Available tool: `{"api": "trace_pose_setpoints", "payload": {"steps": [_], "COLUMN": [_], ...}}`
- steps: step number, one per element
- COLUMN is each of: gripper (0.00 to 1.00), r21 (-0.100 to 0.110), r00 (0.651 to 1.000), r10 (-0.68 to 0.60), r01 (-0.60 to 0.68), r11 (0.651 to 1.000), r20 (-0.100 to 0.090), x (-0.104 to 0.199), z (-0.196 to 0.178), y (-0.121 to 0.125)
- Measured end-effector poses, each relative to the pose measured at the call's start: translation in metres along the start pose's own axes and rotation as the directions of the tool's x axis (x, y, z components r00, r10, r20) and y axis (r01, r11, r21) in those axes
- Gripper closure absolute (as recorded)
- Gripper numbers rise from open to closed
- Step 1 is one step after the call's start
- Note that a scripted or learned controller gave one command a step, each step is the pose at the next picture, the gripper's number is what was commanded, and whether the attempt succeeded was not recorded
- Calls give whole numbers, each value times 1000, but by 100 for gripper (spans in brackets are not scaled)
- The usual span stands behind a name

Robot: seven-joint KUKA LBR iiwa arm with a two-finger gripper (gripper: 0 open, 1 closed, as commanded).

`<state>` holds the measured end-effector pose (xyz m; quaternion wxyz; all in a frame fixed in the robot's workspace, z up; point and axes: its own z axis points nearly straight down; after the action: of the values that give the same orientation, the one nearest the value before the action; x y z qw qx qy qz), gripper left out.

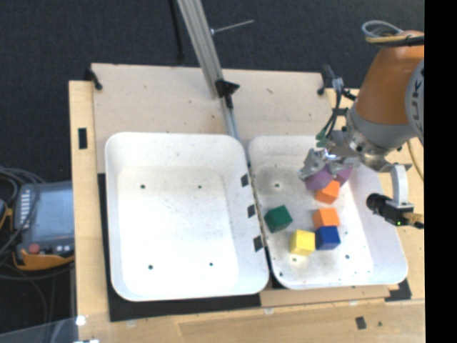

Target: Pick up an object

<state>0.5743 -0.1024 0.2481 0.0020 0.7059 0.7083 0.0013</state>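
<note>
Reaching in from the right over the far part of the right bin (pixel 382 263), with the orange band of the arm (pixel 389 84) sitting high above the wrist and the gripper (pixel 321 165) hanging low over a small cluster of pieces

Hovering right above a purple piece (pixel 316 181) and an orange block (pixel 330 191) – the two lying pressed together, the orange one at the nearer side, both partly tucked beneath the tool

Not showing whether the gripper is apart or closed; not showing either whether it is touching the purple piece or merely standing over it, so counting nothing as held

Lying lower in the same bin: a green cube (pixel 278 218) close to the wall shared with the left bin (pixel 114 156), a second orange cube (pixel 327 216) sitting just behind a blue cube (pixel 328 237) and touching it, and a yellow cube (pixel 302 242) resting just beside the blue one on its left

Sitting well apart from the gripper, the green cube is lying alone – the other three are clustering together nearer the front rim

Slanting down from the top of the view, a grey metal rail (pixel 202 38) is ending at the gap between the two bins, above the pale wooden bench (pixel 164 98)
</note>
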Motion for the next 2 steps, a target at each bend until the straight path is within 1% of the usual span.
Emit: {"api": "trace_pose_setpoints", "payload": {"steps": [1, 2], "gripper": [100, 100], "r21": [7, 4], "r00": [1000, 1000], "r10": [-2, -4], "r01": [2, 4], "r11": [1000, 1000], "r20": [-2, -2], "x": [47, 102], "z": [10, 20], "y": [8, 24]}}
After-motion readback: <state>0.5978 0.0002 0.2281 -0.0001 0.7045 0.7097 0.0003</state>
